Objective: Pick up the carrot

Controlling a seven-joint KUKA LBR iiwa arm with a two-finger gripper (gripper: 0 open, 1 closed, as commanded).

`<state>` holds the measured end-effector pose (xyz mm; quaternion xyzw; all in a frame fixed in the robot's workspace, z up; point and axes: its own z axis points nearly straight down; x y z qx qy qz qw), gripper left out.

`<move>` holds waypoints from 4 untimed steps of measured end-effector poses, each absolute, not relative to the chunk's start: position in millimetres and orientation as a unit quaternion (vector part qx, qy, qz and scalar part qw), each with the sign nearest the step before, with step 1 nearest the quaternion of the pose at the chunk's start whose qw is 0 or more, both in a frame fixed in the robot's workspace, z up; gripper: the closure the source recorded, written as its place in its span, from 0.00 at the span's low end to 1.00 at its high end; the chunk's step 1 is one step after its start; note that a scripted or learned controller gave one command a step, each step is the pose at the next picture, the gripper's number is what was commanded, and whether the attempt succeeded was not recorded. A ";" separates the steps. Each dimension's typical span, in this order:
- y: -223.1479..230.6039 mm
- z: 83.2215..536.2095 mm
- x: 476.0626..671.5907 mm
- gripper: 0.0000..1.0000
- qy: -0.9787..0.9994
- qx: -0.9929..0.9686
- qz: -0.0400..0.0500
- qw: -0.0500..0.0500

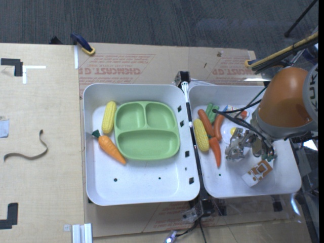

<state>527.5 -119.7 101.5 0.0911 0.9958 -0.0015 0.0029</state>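
The gripper (238,148) hangs low over the right bin (283,186), a tangle of metal and cable below the arm's (286,103) orange band. Whether it is spread or pressed together cannot be told from this slant — the metal parts blur into one another. Nothing can be seen pinched in it.

Just to its left lies a cluster of toy vegetables along the right bin's left side: a yellow corn cob (201,135) lying lengthwise close to the wall, and beside it several orange carrots (215,148) that overlap one another, with some green at their upper ends. The nearest of these carrots lies just beside the gripper, though contact cannot be made out. Toward the near right of the gripper, a small white and brown block (257,172) rests tilted on the bin floor.

The left bin (147,191) touches the right one along a shared edge fitted with black clips. In it sits a green divided plate (147,131) with three compartments. Against the plate's left rim stands a second corn cob (108,117), and below it lies a carrot (111,149) — orange, green-topped, slanting down to the right with its tip near the plate's lower left corner. This carrot is well apart from the gripper.

Both bins rest on cardboard (131,65) spread over the bench (35,135).
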 end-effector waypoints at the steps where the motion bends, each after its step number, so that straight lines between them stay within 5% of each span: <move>1: -106.8 93.4 622.7 1.00 0.999 0.042 -0.001 0.003; 2: -140.4 93.4 509.6 1.00 0.999 -0.034 0.000 0.001; 3: -96.6 91.5 492.6 1.00 0.988 -0.157 0.001 0.000; 4: -141.3 92.9 570.6 1.00 0.969 -0.248 0.000 0.003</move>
